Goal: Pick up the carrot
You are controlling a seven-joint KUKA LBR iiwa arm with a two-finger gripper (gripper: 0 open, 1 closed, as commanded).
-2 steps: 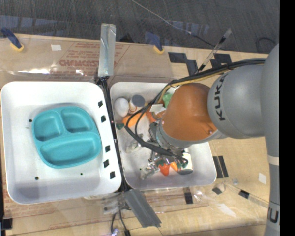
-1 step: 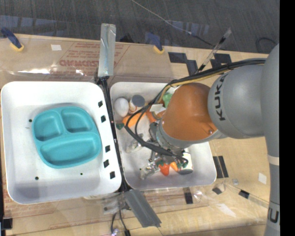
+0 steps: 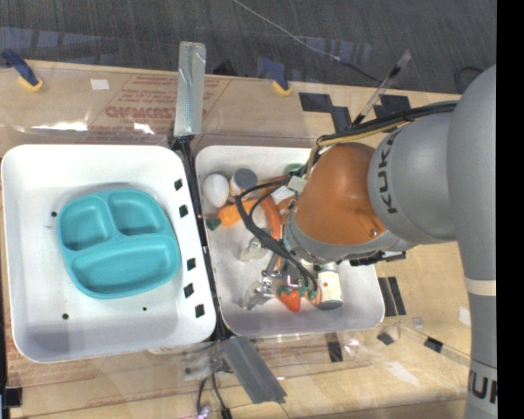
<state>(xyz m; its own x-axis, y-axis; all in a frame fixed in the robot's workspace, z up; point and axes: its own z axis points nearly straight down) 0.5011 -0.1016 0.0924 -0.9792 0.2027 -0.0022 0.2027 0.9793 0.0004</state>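
The carrot (image 3: 228,216), orange with a green end, lies in the right bin (image 3: 360,314), while the gripper (image 3: 273,288) looks parted, though cluttered.

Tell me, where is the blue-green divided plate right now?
The divided plate lies in the left white bin, near its middle, across the divider from the right bin where the arm works.

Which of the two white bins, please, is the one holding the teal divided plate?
The left bin, farther from the arm. The teal divided plate lies in its middle, whereas the right bin holds small items, including an orange carrot.
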